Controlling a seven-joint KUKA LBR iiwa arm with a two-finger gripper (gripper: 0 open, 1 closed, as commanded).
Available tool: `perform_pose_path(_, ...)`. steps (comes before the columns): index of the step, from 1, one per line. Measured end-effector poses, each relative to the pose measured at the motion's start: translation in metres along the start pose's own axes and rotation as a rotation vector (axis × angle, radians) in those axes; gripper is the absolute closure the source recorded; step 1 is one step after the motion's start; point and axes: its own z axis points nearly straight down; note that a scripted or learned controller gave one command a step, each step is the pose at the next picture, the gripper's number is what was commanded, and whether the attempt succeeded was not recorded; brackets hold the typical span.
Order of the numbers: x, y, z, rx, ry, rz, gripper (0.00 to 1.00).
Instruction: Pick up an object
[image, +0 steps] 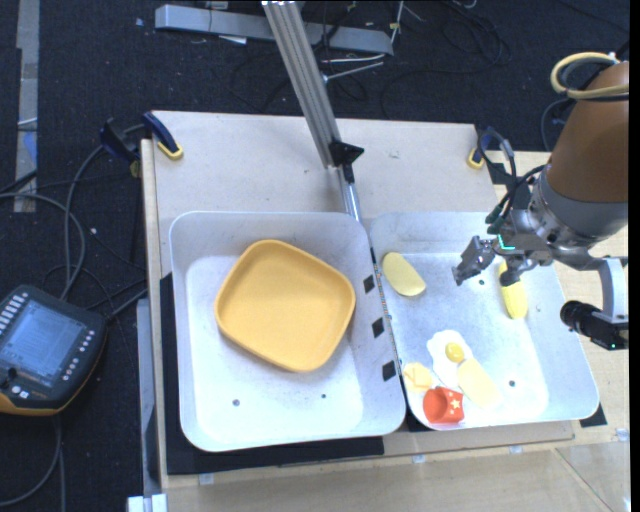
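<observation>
My gripper hangs over the upper part of the right bin, its two dark fingers spread apart and open with nothing between them. A small yellow banana-like piece lies just below the right finger. A pale yellow oval piece rests to the gripper's left, near the bin's divider. Toward the front of the right bin sit a toy fried egg, a pale yellow block, a small cheese-coloured wedge and a red piece.
A large yellow square plate lies in the left bin. A slanted metal pole rises from behind the bins' shared edge. A teach pendant lies on the floor at the left.
</observation>
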Motion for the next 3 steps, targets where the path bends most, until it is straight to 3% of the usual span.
perform_pose_path(1,0.000,0.000,0.000,0.000,0.000,0.000,0.00)
perform_pose_path(3,0.001,-0.013,0.106,0.004,0.001,0.000,0.00)
